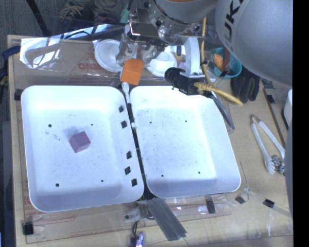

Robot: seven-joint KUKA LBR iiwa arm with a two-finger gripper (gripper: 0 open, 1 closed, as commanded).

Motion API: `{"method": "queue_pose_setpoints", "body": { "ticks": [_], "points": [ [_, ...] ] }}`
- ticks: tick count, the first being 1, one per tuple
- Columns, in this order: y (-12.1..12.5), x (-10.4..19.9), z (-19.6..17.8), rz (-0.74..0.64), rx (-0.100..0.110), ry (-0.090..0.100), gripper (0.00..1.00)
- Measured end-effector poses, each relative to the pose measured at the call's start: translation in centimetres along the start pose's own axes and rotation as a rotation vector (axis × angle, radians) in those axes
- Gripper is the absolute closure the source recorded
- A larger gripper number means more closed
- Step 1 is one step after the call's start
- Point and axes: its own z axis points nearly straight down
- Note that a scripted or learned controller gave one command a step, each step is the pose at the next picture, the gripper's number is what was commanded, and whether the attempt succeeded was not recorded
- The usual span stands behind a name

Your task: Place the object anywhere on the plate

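Observation:
An orange block hangs just past the back edge of the bins, over the seam between them. My gripper reaches down from the top of the view and is shut on the block's upper part. A white plate sits on the bench behind the left bin, just left of the block. A second white dish lies to the block's right, partly hidden by the wrist.
A purple cube rests in the left bin. The right bin lies under the arm. A blue bowl and dark items stand at the back right; metal tongs lie on the bench's right side.

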Motion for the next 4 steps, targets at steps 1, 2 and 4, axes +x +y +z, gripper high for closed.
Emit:
{"method": "queue_pose_setpoints", "body": {
  "ticks": [1,2,4],
  "points": [
    [-4.0,-3.4,3.8,-0.342,0.004,0.001,1.0],
    [-4.0,6.1,25.7,-0.414,0.007,0.001,1.0],
    [3.9,10.3,26.3,-0.506,0.003,0.001,1.0]
  ]
}}
